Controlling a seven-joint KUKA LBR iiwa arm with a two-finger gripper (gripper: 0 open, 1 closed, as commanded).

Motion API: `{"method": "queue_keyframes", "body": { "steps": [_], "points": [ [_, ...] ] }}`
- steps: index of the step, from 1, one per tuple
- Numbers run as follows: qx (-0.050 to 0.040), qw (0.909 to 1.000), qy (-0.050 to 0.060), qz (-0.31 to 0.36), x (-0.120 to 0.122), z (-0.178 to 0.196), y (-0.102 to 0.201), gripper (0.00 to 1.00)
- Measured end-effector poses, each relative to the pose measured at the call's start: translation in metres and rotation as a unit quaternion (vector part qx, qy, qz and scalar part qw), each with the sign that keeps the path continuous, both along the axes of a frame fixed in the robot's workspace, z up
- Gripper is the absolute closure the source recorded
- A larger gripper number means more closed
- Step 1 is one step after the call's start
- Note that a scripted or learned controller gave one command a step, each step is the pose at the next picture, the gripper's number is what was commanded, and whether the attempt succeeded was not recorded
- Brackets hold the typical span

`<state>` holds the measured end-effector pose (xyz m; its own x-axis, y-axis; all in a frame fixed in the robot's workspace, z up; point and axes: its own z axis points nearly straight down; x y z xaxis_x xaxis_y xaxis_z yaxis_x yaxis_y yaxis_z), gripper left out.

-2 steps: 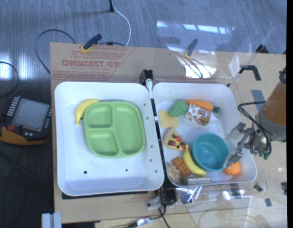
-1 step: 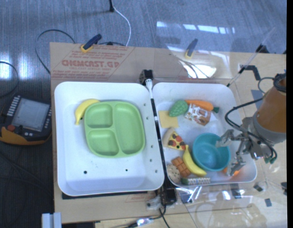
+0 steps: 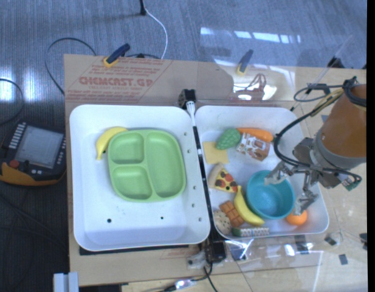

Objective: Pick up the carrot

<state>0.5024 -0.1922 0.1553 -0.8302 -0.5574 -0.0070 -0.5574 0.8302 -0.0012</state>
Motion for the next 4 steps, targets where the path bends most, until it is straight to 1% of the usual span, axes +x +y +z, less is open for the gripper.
{"method": "queue_keyframes", "body": {
  "steps": [1,2,3,4],
  "points": [
    [-0.0008,0.9999,0.0,0.011,-0.008,0.021,-0.03,0.0],
    [0.0009,0.9994,0.002,-0.036,-0.003,-0.005,-0.029,0.0],
    [0.0036,0.962,0.0,0.273,0.005,-0.063,-0.023,0.0],
    [0.0042,0.9557,0.0,0.294,0.03,-0.059,-0.024,0.0]
  ]
}}
